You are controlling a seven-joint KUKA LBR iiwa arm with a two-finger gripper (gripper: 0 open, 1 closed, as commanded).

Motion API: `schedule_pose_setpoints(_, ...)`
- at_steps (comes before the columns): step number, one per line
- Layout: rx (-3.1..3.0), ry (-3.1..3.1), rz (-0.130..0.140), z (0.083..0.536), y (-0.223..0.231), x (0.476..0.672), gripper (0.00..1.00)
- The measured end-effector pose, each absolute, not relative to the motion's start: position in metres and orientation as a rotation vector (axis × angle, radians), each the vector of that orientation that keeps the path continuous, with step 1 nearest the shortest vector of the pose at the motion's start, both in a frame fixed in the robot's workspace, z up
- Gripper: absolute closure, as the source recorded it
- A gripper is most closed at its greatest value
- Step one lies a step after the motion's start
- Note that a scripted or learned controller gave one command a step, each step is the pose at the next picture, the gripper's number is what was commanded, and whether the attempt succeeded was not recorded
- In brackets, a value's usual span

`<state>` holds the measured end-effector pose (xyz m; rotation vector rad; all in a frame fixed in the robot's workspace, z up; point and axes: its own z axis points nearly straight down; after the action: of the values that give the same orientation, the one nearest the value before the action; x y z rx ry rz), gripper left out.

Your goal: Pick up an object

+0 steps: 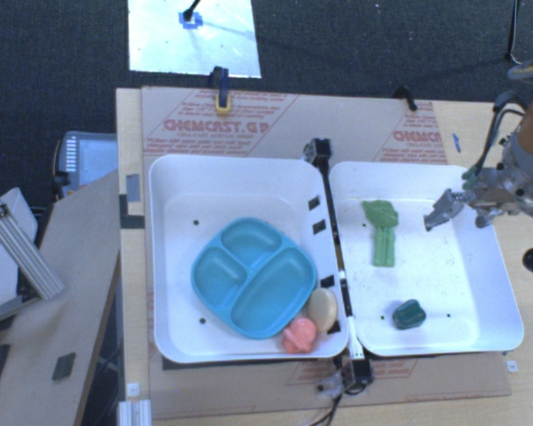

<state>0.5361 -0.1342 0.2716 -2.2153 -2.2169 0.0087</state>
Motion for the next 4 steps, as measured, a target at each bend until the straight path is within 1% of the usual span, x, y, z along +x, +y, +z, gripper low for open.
schedule_pose_setpoints(1, -2.219, -2.226, -0.001, 0.277, -0.134, 0.538, 0.00)
schedule_pose_setpoints(3, -2.218, -2.220, 0.003, 0.159, -0.116, 0.536, 0.00)
schedule_pose_setpoints(4, -2.219, -2.221, 0.002, 0.101, -0.123, 0.541, 0.00)
